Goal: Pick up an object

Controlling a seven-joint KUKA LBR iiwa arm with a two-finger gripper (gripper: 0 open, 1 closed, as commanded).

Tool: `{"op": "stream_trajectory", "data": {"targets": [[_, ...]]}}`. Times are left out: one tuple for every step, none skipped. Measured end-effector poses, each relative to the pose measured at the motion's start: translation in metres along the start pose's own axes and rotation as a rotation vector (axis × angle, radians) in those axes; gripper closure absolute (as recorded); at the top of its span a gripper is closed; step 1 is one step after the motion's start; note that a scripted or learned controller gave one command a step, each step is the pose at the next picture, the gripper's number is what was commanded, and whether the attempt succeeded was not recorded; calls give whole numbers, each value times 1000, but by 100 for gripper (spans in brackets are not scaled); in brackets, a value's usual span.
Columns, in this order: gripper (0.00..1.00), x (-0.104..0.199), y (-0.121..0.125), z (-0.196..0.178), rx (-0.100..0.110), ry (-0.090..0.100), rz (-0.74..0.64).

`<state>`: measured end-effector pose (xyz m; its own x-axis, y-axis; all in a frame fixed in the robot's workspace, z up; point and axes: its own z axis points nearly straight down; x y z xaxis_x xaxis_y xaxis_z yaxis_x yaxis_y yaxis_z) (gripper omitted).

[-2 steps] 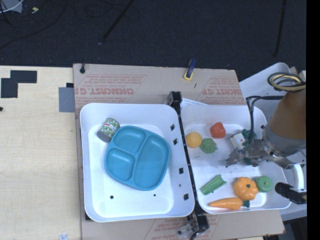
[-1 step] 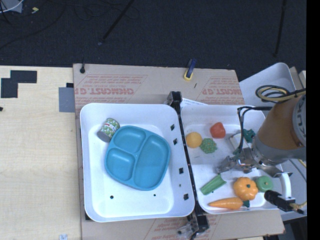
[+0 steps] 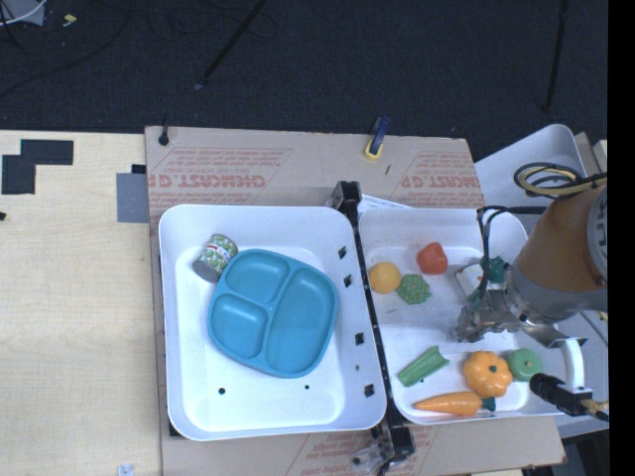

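Note:
The right bin (image 3: 437,231) holds several toy foods: a yellow lemon (image 3: 384,277), a red piece (image 3: 432,258), a green broccoli (image 3: 414,289), a green pod (image 3: 423,366), an orange pumpkin (image 3: 487,374), a carrot (image 3: 448,402) and a small green round piece (image 3: 525,364). My gripper (image 3: 480,321) hangs low over the right part of this bin, just above the pumpkin and right of the broccoli. Nothing shows between its tips.
The left bin (image 3: 179,365) carries a blue divided plate (image 3: 273,310) and a small can (image 3: 214,256) at its upper left. A black divider (image 3: 359,296) separates the bins. The arm's orange band (image 3: 561,246) and cables (image 3: 546,177) cover the right bin's far right side.

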<state>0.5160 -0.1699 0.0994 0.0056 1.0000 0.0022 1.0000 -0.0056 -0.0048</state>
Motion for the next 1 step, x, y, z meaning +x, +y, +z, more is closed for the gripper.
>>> {"op": "stream_trajectory", "data": {"targets": [[100,-8,-1,-44,-5,-3,1]]}}
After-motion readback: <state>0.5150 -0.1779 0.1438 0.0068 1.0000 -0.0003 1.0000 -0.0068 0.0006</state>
